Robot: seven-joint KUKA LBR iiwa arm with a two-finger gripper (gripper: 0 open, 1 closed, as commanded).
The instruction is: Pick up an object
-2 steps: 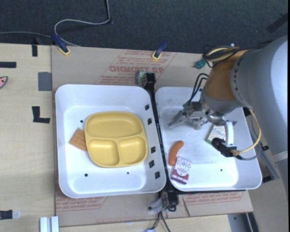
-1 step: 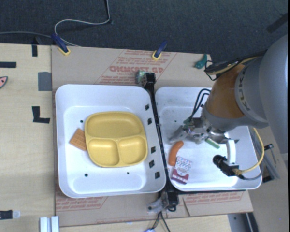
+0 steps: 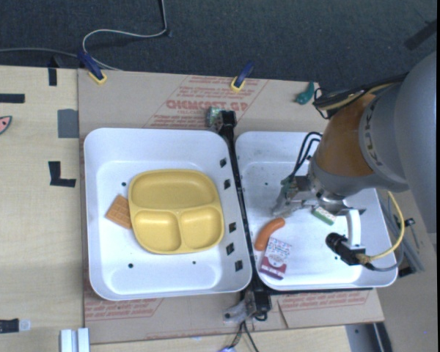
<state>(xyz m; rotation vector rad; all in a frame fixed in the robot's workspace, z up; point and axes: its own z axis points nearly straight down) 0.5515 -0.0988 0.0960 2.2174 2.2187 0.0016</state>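
Orange sausage (image 3: pixel 269 233), one, lies at seven o'clock of the gripper (image 3: pixel 287 202); we cannot tell its state. One red-white packet (image 3: pixel 276 258), print unreadable.

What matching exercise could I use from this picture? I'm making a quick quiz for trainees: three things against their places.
Things:
1. yellow divided plate
2. orange sausage
3. small red and white packet

Places:
A. right bin, nearest its front edge
B. left bin, in the middle
C. right bin, just below the claw

Pairs: 1-B, 2-C, 3-A
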